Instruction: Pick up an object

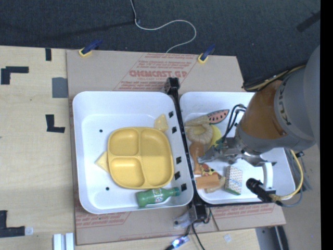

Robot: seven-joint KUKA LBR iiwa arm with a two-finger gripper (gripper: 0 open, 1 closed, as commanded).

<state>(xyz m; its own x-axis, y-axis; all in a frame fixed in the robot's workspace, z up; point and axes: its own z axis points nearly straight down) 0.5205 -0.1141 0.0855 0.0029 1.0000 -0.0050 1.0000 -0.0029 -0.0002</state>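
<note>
Two shallow white plastic bins sit side by side on a sheet of printed cardboard (156, 74) laid over the bench (31, 139). The left bin (86, 108) holds a yellow divided plate (140, 157) with three smooth, rounded compartments; a pale yellow wedge (161, 122) pokes out from under its upper right edge, and another pale corner shows at its left side. Just below the plate, near the bin's front wall, a small green bottle (157, 195) with a white label lies on its side. The right bin (283, 184) is crowded along its left half with toy foods: a watermelon slice (218, 115) with a red face and green rind, a beige ring-shaped doughnut (199, 133), a brown rounded piece (196, 151) below it, a hot dog in a bun (208, 181), and a small speckled box (234, 180) leaning beside it. The grey arm with its orange band (260, 119) reaches into this bin, and the claw (221, 152) sits low among the foods by the brown piece; whether it grips anything cannot be told.
</note>
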